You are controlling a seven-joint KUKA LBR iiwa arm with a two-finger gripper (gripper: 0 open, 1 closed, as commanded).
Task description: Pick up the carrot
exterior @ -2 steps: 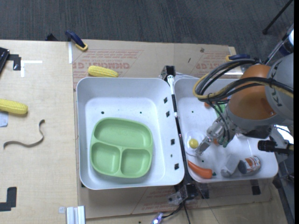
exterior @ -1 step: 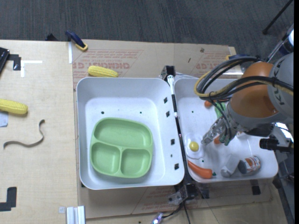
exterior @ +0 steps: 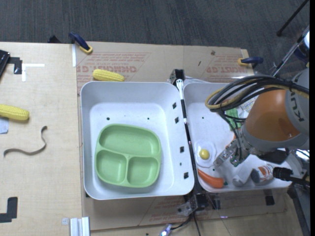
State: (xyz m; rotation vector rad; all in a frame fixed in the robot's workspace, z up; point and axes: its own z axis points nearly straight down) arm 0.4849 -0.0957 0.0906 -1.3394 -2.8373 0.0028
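Lying near the front edge of the right bin (exterior: 197,95), the carrot (exterior: 210,179) rests flat on the white floor with its long axis running from upper left to lower right in the camera view; its orange body is plain to see, but which end is the tip cannot be told. Just above it sits a fried egg toy (exterior: 204,154), white with a yellow yolk, close to the carrot though whether they touch is unclear. The gripper (exterior: 231,157) hangs low inside the same bin, to the right of the egg and up and right of the carrot, apart from it; nothing can be seen held in it, and how it is set cannot be made out under the wrist. A small bottle (exterior: 261,173) with a white and orange label lies further right along the bin's front. The left bin (exterior: 88,141) carries a green divided plate (exterior: 129,155). Both bins sit on a cardboard sheet (exterior: 147,63) spread over the pale wooden worktop (exterior: 39,181), held by blue and yellow clamps (exterior: 81,42). One corn cob (exterior: 108,75) lies behind the left bin and a second cob (exterior: 14,113) lies at the far left. Dark grey carpet (exterior: 147,9) covers the floor beyond.
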